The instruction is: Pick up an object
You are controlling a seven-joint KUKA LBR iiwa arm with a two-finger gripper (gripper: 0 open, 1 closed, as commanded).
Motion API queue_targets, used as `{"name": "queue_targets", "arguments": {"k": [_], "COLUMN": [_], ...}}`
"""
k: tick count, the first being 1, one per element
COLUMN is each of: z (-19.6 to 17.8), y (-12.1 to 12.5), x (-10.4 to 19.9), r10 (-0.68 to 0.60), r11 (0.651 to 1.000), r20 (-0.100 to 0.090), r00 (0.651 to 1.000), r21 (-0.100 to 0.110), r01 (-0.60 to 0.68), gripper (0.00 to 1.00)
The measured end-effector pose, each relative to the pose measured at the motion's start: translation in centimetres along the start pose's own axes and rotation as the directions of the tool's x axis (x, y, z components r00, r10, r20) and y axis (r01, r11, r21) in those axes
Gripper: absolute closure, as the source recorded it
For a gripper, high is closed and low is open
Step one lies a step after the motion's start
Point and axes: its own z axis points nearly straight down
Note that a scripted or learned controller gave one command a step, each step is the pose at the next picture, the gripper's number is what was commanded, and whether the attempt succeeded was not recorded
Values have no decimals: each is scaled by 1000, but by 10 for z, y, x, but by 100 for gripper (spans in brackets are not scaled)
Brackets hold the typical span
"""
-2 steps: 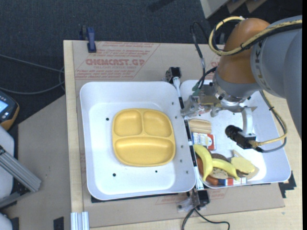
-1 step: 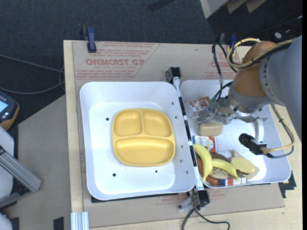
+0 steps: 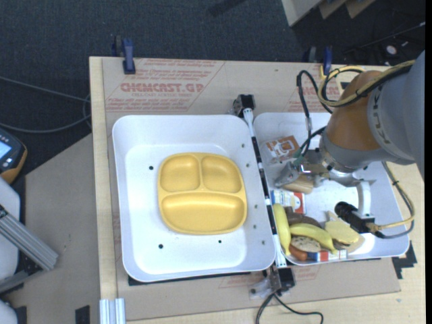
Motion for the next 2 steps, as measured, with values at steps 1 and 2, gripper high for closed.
{"name": "queue_targets", "arguments": {"k": [1,2], "z": [-10,-105], "y": [2,-49], "x": [0,76], "r10": [-1,-10], "r11": [1000,1000], "r20": [1,-2], "r00": [1000,1000], "r21": [-4,-10], "r01": [1,10], "gripper": [100,100]}}
